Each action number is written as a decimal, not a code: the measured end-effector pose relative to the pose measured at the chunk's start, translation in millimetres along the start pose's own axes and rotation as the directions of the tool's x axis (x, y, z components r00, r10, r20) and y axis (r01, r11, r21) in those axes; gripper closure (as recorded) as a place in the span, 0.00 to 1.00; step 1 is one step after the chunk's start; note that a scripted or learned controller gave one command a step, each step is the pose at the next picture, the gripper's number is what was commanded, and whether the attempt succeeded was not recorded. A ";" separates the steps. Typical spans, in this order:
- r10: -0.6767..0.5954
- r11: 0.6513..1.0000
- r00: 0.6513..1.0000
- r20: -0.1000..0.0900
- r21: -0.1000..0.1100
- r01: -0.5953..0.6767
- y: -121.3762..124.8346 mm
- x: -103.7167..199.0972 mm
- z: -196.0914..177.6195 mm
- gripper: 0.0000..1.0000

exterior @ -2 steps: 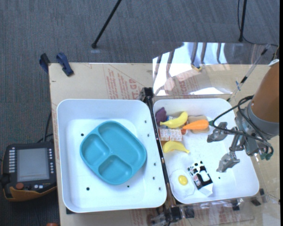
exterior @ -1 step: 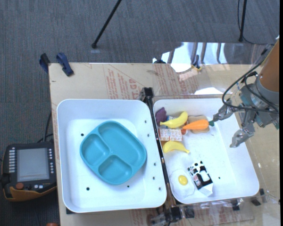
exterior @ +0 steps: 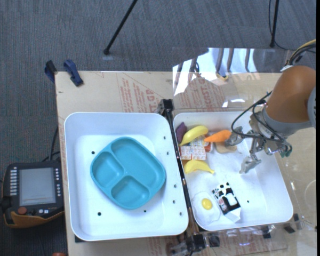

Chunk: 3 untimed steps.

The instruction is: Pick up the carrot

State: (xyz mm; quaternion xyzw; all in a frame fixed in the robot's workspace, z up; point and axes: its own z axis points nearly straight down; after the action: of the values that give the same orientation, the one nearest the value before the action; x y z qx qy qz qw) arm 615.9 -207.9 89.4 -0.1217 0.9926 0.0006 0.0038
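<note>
Lying untouched toward the upper middle of the right bin (exterior: 280, 193), the carrot (exterior: 218, 136), wedged between a yellow banana (exterior: 194, 134) and a tan slice (exterior: 226, 147). Hanging just right of it, near the frame's right edge, the gripper (exterior: 247, 153), fingers spread apart and gripping nothing. Judging by this, still waiting: closing in, grasping, lifting, with nothing of the pick accomplished yet.

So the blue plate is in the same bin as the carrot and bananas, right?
Not quite. The camera view shows the blue plate alone in the left bin. The carrot and both bananas lie in the right bin, where the gripper is too.
</note>
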 end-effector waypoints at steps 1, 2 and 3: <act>0.217 0.976 0.976 -0.003 0.000 -0.217 40.0 -40.3 0.1 0.00; 0.214 0.977 0.977 0.007 0.002 -0.214 40.5 -44.0 -13.0 1.00; 0.213 0.977 0.977 -0.002 0.001 -0.213 41.5 -42.1 -10.9 0.00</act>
State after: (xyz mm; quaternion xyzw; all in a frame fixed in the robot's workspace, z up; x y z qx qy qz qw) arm 646.7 -157.5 100.6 -0.0147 0.9999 0.0007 0.0025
